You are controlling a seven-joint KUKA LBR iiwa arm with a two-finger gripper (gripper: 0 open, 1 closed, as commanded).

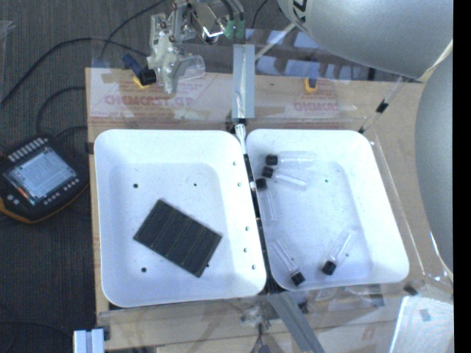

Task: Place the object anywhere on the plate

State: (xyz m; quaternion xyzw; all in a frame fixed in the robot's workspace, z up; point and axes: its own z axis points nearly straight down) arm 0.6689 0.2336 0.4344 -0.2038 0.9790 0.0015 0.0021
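Note:
A dark ribbed rectangular plate (177, 238) lies tilted on the floor of the left white bin (118, 153). Several clear tubes with black caps lie in the right white bin (375, 197): two near its back left (293, 157) (288, 179), one along the left wall (268, 203), and two near the front (284, 259) (340, 250). My gripper (171, 70) hangs beyond the back edge of the left bin, over the brown board, far from the plate and the tubes. Nothing recognisable shows in it.
A grey metal bar (243, 79) stands upright behind the seam between the bins. A teach pendant (37, 179) lies on the floor at the left. The arm's bulky grey body (368, 17) fills the upper right, above the right bin's back corner.

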